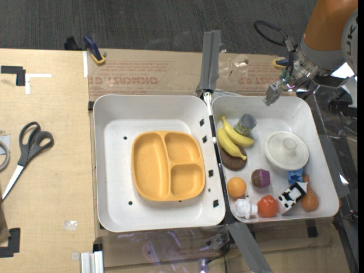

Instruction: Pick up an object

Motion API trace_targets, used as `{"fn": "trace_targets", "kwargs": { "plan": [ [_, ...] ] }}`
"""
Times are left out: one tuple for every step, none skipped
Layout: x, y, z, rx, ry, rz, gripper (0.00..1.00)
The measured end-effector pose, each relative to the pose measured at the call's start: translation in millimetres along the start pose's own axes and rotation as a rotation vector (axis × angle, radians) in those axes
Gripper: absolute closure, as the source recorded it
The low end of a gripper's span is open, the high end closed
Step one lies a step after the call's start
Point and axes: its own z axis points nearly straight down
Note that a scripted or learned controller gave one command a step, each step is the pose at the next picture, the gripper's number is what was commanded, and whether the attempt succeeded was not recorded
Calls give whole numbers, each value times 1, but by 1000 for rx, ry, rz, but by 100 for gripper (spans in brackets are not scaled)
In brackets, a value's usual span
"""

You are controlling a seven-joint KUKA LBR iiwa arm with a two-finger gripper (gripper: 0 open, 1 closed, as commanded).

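I see a smooth yellow three-compartment plate [169,165] in the left bin [108,169]. The right bin [318,147] holds curved bananas [230,139], a round white lidded bowl [286,149] and small toys. My arm slants in upper right, gripper [273,93] over the bin's far rim; its grip I cannot tell.

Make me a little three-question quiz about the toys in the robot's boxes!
1. True or false: the yellow divided plate lies in the left bin.
2. Which lies nearest the bananas? A) the scissors B) the small grey-lidded jar C) the black-and-white cow toy
3. Fill in: the pincer hovers over the far rim of the ____ bin.

Key: 1 true; 2 B; 3 right.
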Motion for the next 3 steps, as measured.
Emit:
{"fn": "trace_targets", "kwargs": {
  "plan": [
    [0,0,-1,-1,-1,0,0],
    [4,3,119,-4,-1,189,0],
    [5,-2,138,-3,0,334,0]
  ]
}}
